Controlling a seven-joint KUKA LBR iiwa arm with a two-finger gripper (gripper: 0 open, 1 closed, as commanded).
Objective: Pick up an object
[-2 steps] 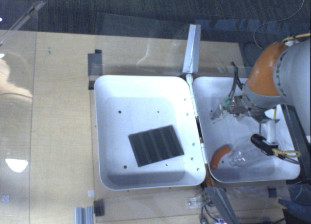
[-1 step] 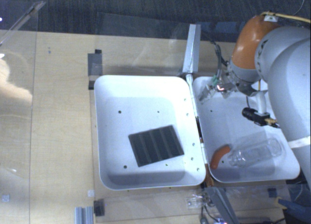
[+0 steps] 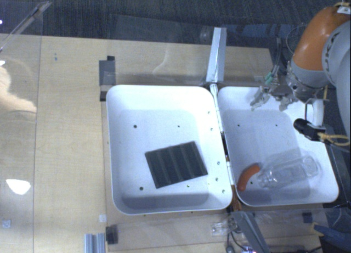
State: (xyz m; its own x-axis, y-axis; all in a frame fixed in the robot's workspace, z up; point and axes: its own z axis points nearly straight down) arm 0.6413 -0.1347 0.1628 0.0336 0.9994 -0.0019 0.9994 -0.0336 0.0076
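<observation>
Still before the grasp

Overhead, the gripper (image 3: pixel 272 97) hangs at the right bin's (image 3: pixel 241 136) far edge, jaws spread and holding nothing. Next it must descend onto the clear plastic bottle (image 3: pixel 288 170) or the orange object (image 3: pixel 249 175) touching it

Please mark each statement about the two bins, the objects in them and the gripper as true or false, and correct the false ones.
1. The dark ribbed panel lies in the left bin. True.
2. The clear plastic bottle stands upright. False: it lies on its side in the right bin.
3. The orange object is beside the bottle, near the right bin's front left corner. True.
4. The gripper holds the bottle. False: it is near the right bin's far edge, apart from the bottle, with nothing between its fingers.
</observation>
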